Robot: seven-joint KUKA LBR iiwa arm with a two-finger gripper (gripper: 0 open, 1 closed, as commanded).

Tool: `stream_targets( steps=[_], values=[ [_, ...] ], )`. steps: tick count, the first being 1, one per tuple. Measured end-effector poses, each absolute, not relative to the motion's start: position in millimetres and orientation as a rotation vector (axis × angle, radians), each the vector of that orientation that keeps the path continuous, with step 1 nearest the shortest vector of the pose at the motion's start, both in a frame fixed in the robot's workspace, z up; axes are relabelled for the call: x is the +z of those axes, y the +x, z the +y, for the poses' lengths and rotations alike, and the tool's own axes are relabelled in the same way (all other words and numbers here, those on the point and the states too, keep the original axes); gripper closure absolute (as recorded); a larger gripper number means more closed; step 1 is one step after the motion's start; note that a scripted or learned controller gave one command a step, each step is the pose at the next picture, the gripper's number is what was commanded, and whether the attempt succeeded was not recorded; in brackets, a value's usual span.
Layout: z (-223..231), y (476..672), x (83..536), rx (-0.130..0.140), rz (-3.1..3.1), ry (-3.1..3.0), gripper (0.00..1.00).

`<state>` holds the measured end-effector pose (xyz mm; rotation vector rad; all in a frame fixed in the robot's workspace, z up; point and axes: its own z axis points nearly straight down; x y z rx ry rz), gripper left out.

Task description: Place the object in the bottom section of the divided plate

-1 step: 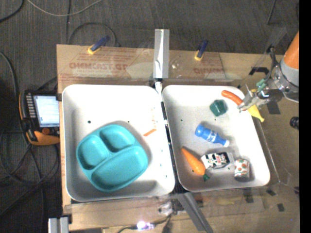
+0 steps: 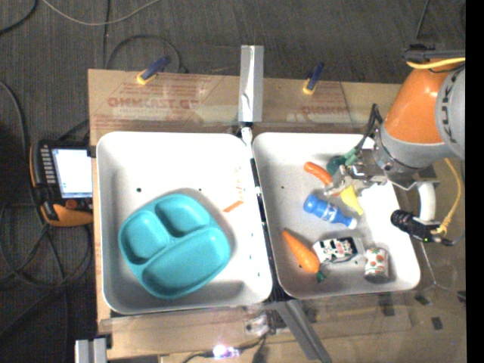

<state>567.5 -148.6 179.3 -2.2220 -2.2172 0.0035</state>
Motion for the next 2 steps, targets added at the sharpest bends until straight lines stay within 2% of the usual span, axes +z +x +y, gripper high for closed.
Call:
stream_targets(
  steps=[1,2],
  values=[
    [-82.7,550.9,192.7,0.0,-2.644,-1.692,1.0],
    [3.0,523.5,182.7,0.002,-2.682,-1.63,1.0]
  ],
)
